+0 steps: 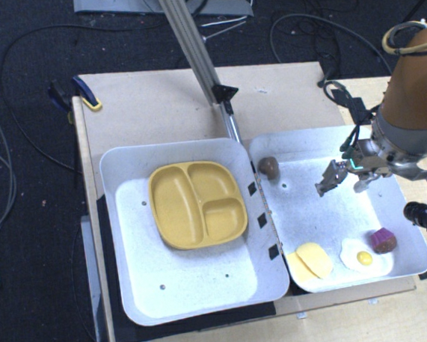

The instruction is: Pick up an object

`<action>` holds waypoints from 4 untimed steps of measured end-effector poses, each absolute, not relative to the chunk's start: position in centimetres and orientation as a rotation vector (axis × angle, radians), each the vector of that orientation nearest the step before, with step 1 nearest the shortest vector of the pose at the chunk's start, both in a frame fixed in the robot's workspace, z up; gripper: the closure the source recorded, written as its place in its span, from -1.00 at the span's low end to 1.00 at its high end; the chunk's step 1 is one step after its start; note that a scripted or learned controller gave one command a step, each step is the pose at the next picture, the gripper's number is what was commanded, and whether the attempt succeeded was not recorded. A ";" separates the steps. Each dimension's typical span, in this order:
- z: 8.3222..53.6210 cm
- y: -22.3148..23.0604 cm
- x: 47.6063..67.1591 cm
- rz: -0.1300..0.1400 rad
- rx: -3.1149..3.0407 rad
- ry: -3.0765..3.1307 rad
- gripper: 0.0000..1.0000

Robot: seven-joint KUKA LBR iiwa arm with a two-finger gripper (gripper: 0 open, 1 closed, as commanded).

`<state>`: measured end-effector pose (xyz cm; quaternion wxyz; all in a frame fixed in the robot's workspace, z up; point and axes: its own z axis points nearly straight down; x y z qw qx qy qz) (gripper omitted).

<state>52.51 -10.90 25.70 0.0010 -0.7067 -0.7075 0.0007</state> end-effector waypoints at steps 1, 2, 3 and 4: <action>25.8 -10.9 52.6 0.000 -2.220 -2.223 -1.00; 19.4 -11.0 52.7 0.005 -2.220 -2.217 -1.00; 14.1 -11.0 51.5 0.005 -2.220 -2.216 -1.00; 9.1 -11.0 51.6 0.000 -2.224 -2.221 -1.00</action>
